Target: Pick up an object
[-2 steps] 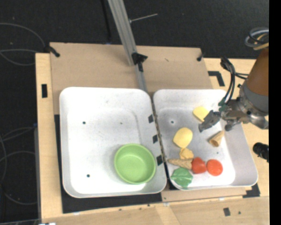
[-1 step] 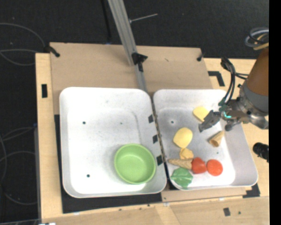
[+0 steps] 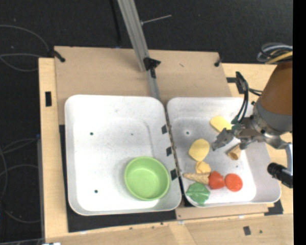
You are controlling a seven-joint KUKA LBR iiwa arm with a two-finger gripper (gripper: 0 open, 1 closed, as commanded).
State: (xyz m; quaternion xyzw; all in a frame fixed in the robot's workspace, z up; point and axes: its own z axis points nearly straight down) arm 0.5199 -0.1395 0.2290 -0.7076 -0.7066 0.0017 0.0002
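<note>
Two bins [image 3: 117, 106] sit side by side on the worktop [image 3: 194, 75]; my arm [image 3: 278, 93] reaches in over the right bin. Claw [image 3: 228, 143] hangs low near that bin's middle, fingers spread apart with nothing between them.

Nearest candidate, I judge, is the small tan piece [image 3: 234, 154] just beside the claw's lower finger, too small for me to make out its long axis. Yellow piece [image 3: 220, 122] lies near above; pale yellow lump [image 3: 199, 149] lies to its left.

To do this well: centre the fingers over one item, straddle its short side, descend fully before closing.

Crowded cluster along the bin's near edge: red ball [image 3: 234, 182], tomato [image 3: 216, 179], green piece [image 3: 198, 192], and a tan cone [image 3: 196, 176] whose long axis runs roughly left-right. I'd avoid that cluster. Green bowl [image 3: 147, 178] sits in the left bin.
</note>
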